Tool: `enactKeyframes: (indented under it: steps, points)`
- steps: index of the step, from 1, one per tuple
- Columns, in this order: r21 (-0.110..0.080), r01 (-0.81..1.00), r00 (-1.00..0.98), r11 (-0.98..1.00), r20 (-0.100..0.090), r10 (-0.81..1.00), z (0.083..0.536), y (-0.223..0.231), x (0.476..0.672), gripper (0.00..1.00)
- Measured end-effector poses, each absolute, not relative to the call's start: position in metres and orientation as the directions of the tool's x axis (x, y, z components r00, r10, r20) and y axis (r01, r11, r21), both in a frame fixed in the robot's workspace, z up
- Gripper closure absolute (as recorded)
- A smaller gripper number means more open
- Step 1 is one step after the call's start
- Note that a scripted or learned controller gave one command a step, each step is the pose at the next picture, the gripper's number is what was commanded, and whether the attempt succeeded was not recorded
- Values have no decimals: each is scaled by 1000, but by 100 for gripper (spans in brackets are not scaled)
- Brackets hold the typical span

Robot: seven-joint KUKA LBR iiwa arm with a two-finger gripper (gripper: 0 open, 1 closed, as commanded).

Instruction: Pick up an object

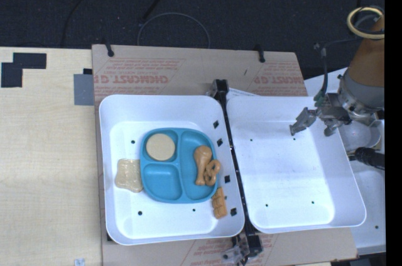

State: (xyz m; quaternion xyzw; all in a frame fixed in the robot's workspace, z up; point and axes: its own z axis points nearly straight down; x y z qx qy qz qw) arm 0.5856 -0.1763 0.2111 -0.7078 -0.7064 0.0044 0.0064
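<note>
A blue divided plate (pixel 164 183) lies in the left bin (pixel 119 115). On it rest a round tan cookie (pixel 160 146) and a brown pretzel-like piece (pixel 206 164). A pale cracker-like item (pixel 129 175) lies just left of the plate, and a small orange-brown piece (pixel 218 202) lies by the plate's lower right corner. My gripper (pixel 316 123) hangs over the upper right part of the right bin (pixel 295 195), far from all these items. Its fingers (pixel 301 122) are spread open with nothing between them.
A black divider with clips (pixel 227 151) runs between the two bins. Both bins sit on a brown cardboard sheet (pixel 188 73) on the wooden bench. Cables trail across the dark floor at the back.
</note>
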Motion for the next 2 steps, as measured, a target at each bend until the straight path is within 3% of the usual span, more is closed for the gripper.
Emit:
enactKeyframes:
  steps: [1, 2]
  points:
    - [-3, 1000, 0, 0, 1, 1000, 219, -176, 588, 0]
    - [-6, 1000, 0, 0, 1, 1000, 176, -175, 588, 0]
